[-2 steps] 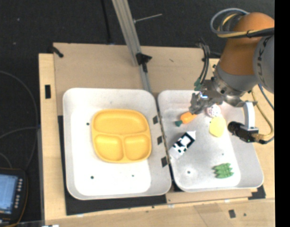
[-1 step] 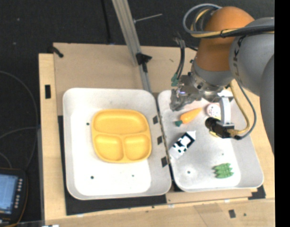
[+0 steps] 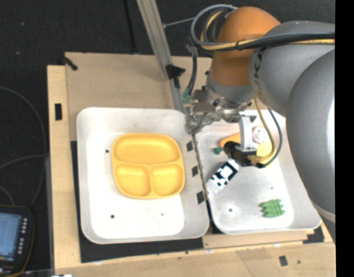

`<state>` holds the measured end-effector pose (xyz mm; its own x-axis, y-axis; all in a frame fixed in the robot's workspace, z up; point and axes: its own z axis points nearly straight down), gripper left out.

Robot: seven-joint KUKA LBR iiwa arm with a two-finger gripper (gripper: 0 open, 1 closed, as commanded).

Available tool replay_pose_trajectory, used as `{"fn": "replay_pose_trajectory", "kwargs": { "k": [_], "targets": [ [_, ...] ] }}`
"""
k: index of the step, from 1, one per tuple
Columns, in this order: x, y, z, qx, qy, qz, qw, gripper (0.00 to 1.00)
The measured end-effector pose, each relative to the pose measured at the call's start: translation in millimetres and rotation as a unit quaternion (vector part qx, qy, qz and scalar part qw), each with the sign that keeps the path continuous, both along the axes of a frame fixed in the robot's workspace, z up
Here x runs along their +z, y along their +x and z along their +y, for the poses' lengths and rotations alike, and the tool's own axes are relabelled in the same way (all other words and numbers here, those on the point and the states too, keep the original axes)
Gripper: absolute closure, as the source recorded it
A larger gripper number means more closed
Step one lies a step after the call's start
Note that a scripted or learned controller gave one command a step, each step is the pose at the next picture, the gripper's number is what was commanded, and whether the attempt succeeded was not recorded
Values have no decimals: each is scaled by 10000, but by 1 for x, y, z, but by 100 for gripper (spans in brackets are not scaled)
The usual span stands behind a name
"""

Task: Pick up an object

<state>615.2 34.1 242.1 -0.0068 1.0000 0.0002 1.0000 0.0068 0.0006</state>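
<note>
One grey arm [image 3: 298, 97] with an orange band reached in from the right of the camera view and covered the upper part of the right bin. Beneath it, the tan bench [image 3: 107, 79] carried two shallow white bins side by side, their inner rims touching. The left bin [image 3: 136, 221] held a single item: a yellow divided tray [image 3: 148, 165] with one long compartment above two smaller ones. It lay flat near the bin's middle and well apart from the arm.

The right bin [image 3: 249, 192] held the smaller candidates for picking. A black-and-white block [image 3: 223, 175] lay tilted near the bin's left wall, just below the wrist. A small green object [image 3: 272, 208] rested near the lower right corner, well apart from the block.

The gripper [image 3: 197, 119] hung over the seam between the bins, at the upper left corner of the right bin. Whether it was spread or pressed together could not be told from this angle, and nothing was seen held in it. A slanted metal rail [image 3: 153, 33] rose from the bench behind the bins.
</note>
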Motion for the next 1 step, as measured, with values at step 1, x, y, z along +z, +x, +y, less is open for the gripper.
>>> {"fn": "replay_pose_trajectory", "kwargs": {
  "k": [1],
  "targets": [
    [-11,7,53,0,-2,-2,10000,100]
  ]
}}
